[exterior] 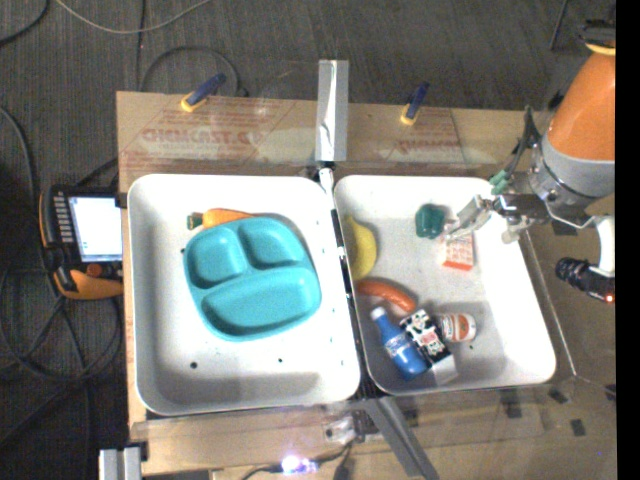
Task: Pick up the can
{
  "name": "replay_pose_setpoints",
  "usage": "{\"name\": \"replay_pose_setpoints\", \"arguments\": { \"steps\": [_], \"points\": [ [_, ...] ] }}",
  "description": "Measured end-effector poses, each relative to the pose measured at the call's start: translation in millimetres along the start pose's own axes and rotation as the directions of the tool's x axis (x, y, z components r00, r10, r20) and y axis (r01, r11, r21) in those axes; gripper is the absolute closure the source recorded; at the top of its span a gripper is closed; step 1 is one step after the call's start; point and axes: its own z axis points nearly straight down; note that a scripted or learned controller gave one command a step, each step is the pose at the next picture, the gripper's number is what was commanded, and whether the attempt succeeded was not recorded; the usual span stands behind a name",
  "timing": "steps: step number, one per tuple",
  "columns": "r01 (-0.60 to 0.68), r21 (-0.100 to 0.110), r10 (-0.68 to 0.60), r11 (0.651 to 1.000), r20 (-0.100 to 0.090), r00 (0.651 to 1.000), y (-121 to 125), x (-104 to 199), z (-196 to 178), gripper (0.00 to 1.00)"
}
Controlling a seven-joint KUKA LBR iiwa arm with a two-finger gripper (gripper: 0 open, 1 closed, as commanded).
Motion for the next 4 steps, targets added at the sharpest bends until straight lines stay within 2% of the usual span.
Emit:
{"name": "replay_pose_setpoints", "arguments": {
  "steps": [1,2,3,4],
  "points": [
    [-0.039,0.001,0.039,0.999,0.0,0.999,-37,-36,109,0.0],
    [0.061,-0.001,-0.061,0.998,0.0,0.998,2,-44,109,0.0],
    [0.2,-0.004,-0.2,0.98,-0.002,0.98,-31,-62,160,0.0],
    [0.393,-0.018,-0.393,0.919,0.021,0.919,-66,-17,165,0.0]
  ]
}}
